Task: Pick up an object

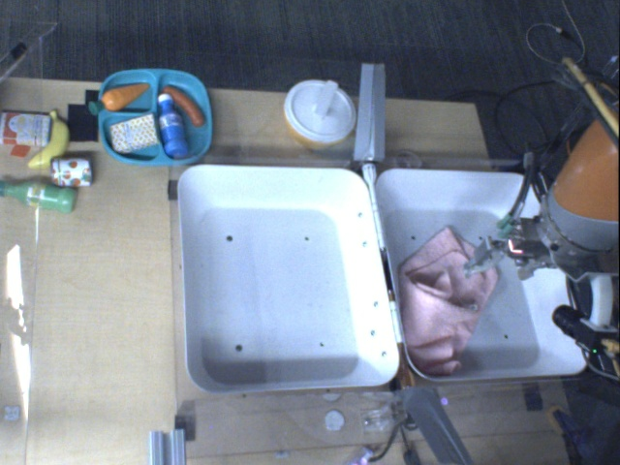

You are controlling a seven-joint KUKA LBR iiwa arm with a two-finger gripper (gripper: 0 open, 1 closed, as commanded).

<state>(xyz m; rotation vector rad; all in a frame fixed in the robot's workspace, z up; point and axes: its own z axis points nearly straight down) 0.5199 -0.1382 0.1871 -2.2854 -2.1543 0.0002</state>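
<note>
A crumpled pink cloth (444,298) lies in the right bin (504,197), against its left wall. My gripper (481,260) reaches in from the right and hangs over the cloth's upper right edge. The grey arm with its orange band (588,177) stands over the bin's right side. No object shows between the fingers from this angle.
The left bin (276,274) sits beside the right one, with a metal divider post (369,114) at the back between them. A white lidded cup (321,111) and a blue tray of toy food (155,116) stand behind the bins. Small toys lie at the far left.
</note>
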